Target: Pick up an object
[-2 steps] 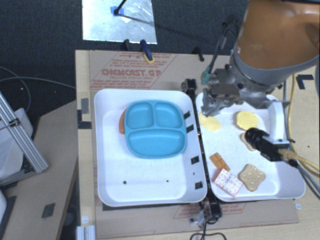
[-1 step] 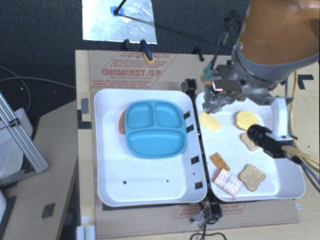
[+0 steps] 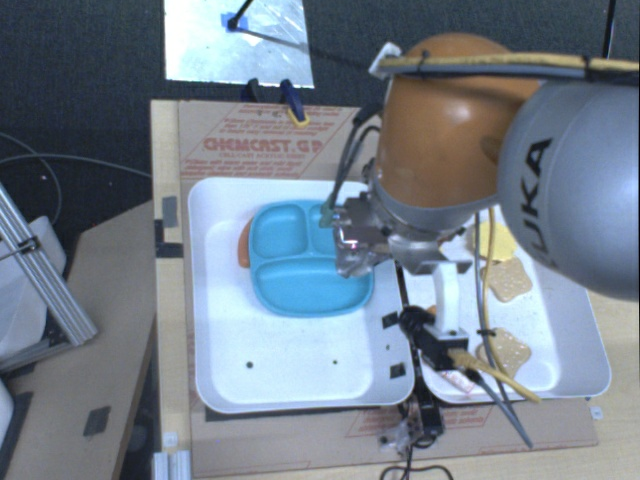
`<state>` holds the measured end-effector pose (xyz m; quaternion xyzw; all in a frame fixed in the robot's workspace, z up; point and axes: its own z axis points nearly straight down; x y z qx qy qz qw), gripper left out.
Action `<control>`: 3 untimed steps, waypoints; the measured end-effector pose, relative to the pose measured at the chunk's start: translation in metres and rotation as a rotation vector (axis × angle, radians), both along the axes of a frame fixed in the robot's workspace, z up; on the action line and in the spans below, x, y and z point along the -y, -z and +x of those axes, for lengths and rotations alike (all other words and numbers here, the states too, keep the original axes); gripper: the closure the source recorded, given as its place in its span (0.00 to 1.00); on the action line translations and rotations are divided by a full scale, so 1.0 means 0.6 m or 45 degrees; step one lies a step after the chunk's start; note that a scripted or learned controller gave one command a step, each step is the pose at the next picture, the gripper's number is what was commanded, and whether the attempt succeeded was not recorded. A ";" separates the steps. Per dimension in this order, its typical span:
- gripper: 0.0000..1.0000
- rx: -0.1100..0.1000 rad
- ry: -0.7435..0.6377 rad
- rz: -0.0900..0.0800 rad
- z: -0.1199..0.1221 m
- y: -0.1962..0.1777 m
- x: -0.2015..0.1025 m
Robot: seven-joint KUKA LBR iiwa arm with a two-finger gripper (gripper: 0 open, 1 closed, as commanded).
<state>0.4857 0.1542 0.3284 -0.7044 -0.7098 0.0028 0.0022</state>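
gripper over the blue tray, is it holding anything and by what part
Cannot be told. The gripper sits low at the right rim of the blue divided tray in the left bin, but the wrist hides the contact, so no hold shows.

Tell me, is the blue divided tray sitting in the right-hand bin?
No, the blue divided tray lies in the left bin, with the arm's wrist hanging over the tray's right edge.
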 end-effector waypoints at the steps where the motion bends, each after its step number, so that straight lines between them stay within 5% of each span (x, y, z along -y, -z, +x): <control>1: 1.00 0.002 0.008 -0.001 0.080 0.369 -0.034; 2: 1.00 -0.041 0.008 0.019 0.206 0.403 0.057; 3: 1.00 0.026 0.006 0.005 0.172 0.142 0.076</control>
